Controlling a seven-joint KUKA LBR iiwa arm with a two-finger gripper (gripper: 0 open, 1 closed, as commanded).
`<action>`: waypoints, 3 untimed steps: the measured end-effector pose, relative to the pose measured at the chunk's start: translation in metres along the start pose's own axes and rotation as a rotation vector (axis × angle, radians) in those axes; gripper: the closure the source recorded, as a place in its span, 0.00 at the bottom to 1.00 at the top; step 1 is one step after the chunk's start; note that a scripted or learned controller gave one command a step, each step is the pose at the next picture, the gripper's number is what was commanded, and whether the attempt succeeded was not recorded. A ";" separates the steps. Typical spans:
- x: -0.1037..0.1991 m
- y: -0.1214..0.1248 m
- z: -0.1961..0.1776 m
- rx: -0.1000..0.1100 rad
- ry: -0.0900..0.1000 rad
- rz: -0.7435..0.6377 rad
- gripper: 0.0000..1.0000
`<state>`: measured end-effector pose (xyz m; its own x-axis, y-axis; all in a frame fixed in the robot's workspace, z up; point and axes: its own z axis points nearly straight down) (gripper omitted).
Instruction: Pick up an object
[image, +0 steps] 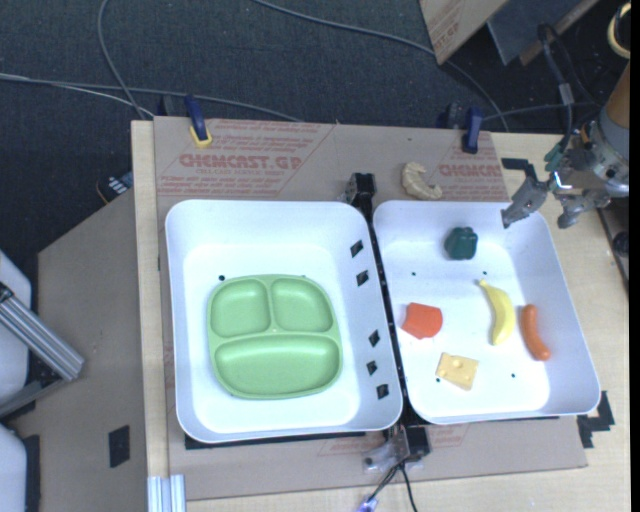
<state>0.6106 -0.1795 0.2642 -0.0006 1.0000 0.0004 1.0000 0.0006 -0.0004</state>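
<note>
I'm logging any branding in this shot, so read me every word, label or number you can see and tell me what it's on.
"CHEMCAST GP" in red, on the brown sheet behind the left bin.
The same red print behind the right bin, partly covered by a beige object; only fragments read.
Smaller red lines around these prints: too blurred to read.
Faint red print along the sheet's front edge: too blurred to read.

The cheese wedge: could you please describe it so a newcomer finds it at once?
Look in the right bin, along its near edge. The cheese wedge lies below the red pepper and left of the banana; it alone is pale yellow, flat and holed.
</note>
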 end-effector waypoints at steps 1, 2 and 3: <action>0.008 -0.007 0.056 0.006 0.002 0.000 0.00; 0.016 -0.006 0.102 0.006 0.002 0.000 0.00; 0.015 -0.008 0.165 0.006 0.002 0.001 0.00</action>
<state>0.6023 -0.1648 0.0990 0.0002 1.0000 0.0023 1.0000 -0.0002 -0.0063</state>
